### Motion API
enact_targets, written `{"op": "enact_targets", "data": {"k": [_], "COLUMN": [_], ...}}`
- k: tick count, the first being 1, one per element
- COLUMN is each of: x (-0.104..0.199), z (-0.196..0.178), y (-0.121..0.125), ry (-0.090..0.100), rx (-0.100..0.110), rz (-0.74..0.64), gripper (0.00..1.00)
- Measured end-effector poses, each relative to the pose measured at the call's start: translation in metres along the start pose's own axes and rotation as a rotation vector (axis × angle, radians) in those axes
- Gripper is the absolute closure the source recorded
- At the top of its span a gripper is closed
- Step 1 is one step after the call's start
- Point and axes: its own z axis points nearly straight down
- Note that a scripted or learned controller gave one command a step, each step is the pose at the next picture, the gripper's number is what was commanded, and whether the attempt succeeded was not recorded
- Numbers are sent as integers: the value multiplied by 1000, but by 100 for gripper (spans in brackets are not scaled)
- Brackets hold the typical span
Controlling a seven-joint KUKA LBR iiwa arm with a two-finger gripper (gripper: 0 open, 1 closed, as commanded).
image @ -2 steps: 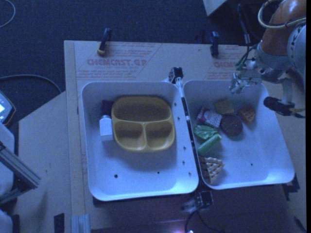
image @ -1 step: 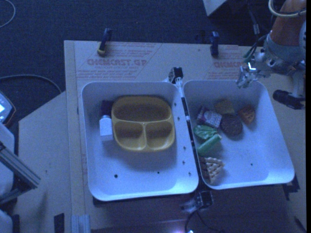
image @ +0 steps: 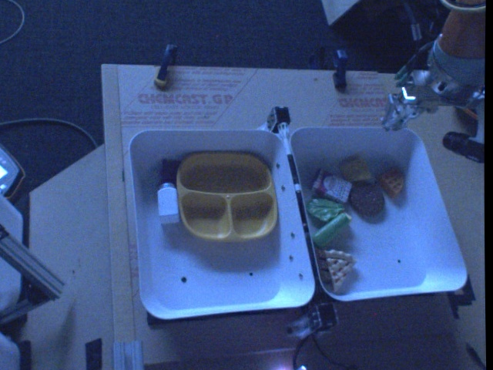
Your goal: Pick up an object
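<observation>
Pincer [image: 397,116] above right bin [image: 431,272], toy food [image: 348,206] inside, yellow tray [image: 226,196] in left bin [image: 154,280]

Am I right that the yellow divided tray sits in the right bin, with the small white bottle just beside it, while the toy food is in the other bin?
Not quite: the camera view shows the yellow divided tray in the left bin, not the right. The small white bottle is indeed just beside it, and the toy food lies in the other, right bin.
</observation>
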Motion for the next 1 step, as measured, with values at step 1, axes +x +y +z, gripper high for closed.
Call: {"op": "enact_targets", "data": {"k": [1], "x": [37], "z": [-10], "y": [-43], "ry": [4], "rx": [10], "rz": [-2], "gripper": [100]}}
